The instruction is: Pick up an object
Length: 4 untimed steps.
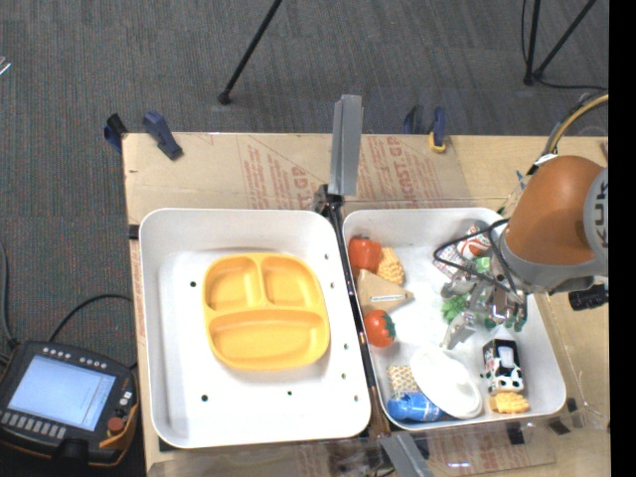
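The right white bin (pixel 545 346) holds several toy foods. A red pepper (pixel 364 253) and a yellow corn piece (pixel 392 264) lie at its far left, with a tan wedge (pixel 383 288) and a red tomato (pixel 380 328) below them. Along the near side are a checked cracker (pixel 401 378), a blue item (pixel 412 406), a white dish (pixel 447 383), a black-and-white carton (pixel 502 364) and an orange crinkle piece (pixel 510 401). My gripper (pixel 477 311) hangs low in the middle of this bin, right beside a green leafy piece (pixel 454 306). Nothing is visibly lifted.
The left white bin (pixel 164 266) carries a yellow divided plate (pixel 266 311). A grey upright post (pixel 347 152) stands behind the seam between the bins. A red-and-white wrapper (pixel 465 246) lies under the arm's orange band (pixel 556 212). A teach pendant (pixel 65 396) sits off the bench at lower left.
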### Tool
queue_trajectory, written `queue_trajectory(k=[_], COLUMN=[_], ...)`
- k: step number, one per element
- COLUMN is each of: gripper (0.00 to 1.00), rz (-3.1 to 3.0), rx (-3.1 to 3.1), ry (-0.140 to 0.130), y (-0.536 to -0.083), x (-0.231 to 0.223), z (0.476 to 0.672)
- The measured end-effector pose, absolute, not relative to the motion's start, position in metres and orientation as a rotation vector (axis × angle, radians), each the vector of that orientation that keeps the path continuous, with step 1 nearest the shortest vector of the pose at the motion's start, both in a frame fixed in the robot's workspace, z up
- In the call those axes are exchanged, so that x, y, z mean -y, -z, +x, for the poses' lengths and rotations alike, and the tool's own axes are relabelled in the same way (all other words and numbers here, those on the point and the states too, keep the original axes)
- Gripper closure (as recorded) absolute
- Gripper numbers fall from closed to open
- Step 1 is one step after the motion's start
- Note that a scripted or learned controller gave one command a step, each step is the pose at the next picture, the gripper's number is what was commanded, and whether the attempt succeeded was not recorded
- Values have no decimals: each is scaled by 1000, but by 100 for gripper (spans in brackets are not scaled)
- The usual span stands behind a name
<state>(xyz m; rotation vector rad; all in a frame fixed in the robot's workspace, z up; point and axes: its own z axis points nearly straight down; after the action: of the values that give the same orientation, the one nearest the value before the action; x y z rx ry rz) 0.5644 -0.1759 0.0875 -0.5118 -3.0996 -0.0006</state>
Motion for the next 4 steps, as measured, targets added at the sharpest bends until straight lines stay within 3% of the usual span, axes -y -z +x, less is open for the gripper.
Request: queue_trajectory(k=[1, 2, 3, 4], gripper=[0, 0, 100, 100], rz=[-603, -421, -417, -860], rx=[3081, 3116, 3120, 3021], ry=[4, 0, 2, 4], y=[-87, -88, -99, -89], x=[105, 189, 188, 209], z=[572, 590, 591, 639])
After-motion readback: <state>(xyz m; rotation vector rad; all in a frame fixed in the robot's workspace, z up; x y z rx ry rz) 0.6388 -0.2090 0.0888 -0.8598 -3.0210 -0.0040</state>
